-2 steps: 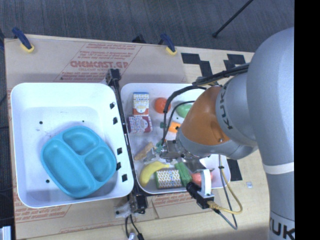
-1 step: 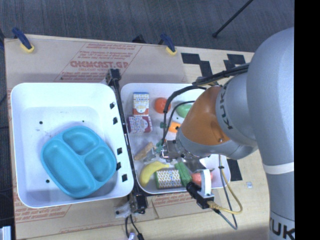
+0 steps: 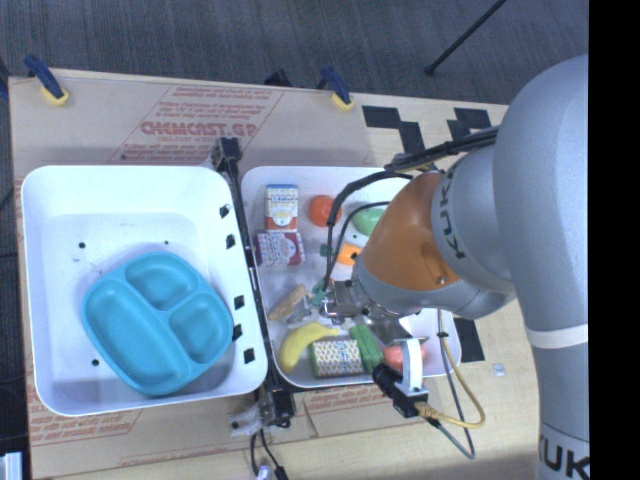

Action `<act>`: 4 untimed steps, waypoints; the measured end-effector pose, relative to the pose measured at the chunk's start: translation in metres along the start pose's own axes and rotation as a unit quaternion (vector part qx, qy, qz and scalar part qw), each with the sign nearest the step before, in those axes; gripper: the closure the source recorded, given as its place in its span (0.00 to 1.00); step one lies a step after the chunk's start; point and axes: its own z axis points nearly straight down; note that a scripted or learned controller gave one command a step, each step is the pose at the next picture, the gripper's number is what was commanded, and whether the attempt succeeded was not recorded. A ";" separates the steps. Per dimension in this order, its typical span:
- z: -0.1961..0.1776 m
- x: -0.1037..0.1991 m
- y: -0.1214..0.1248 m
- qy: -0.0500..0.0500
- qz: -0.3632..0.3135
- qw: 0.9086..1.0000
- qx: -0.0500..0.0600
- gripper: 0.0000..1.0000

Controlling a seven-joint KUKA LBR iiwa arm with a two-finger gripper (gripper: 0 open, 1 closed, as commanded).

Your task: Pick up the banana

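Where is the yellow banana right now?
The banana lies in the right bin, near its front left corner, beside a green-labelled packet and just under the arm's tool.

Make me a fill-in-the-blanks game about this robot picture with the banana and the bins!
1. The blue plate lies in the ____ bin.
2. The banana is colored ____.
3. The banana lies at the near edge of the ____ bin, beside a green-labelled packet.
4. The band on the robot arm is ____.

Missing words: left; yellow; right; orange
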 end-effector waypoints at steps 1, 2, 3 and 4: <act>0.000 0.000 0.000 0.000 0.000 1.000 0.000 0.00; 0.000 0.000 0.000 0.000 0.000 1.000 0.000 0.00; 0.010 -0.004 -0.001 0.000 -0.178 0.984 0.000 0.00; 0.010 -0.004 -0.001 0.000 -0.178 0.984 0.000 0.00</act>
